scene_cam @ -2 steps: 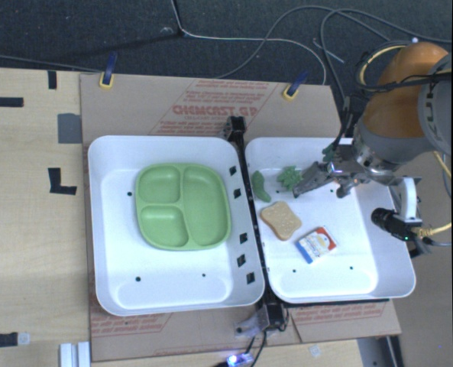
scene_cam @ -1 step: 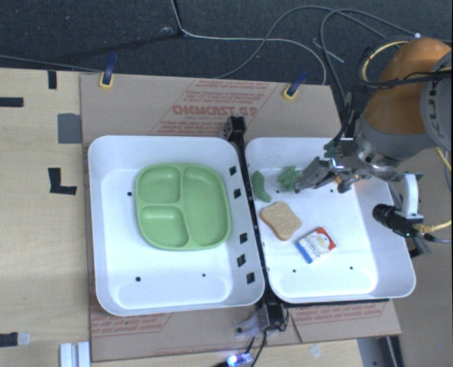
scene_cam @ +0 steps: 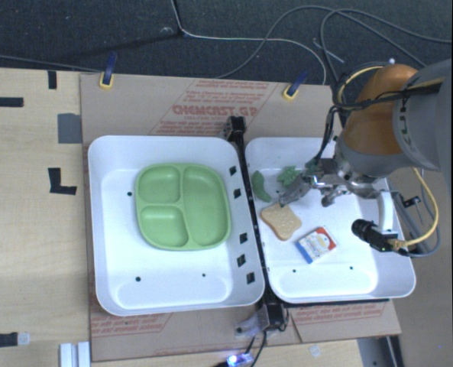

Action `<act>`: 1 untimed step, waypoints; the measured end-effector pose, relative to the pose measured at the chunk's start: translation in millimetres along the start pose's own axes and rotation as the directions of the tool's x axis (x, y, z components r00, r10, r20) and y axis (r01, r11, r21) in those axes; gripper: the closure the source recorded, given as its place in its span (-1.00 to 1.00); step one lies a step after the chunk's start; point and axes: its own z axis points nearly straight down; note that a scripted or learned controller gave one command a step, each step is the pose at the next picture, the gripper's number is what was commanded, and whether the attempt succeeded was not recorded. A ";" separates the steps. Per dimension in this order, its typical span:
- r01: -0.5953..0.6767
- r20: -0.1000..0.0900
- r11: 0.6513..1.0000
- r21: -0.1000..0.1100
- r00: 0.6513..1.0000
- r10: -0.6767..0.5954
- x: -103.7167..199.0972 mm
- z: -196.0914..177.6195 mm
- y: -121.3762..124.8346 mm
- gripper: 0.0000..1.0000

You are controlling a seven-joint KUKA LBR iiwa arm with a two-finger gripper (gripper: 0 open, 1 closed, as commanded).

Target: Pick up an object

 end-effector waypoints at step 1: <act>-0.001 0.000 1.000 0.000 1.000 0.001 1.8 63.4 -6.2 -1.00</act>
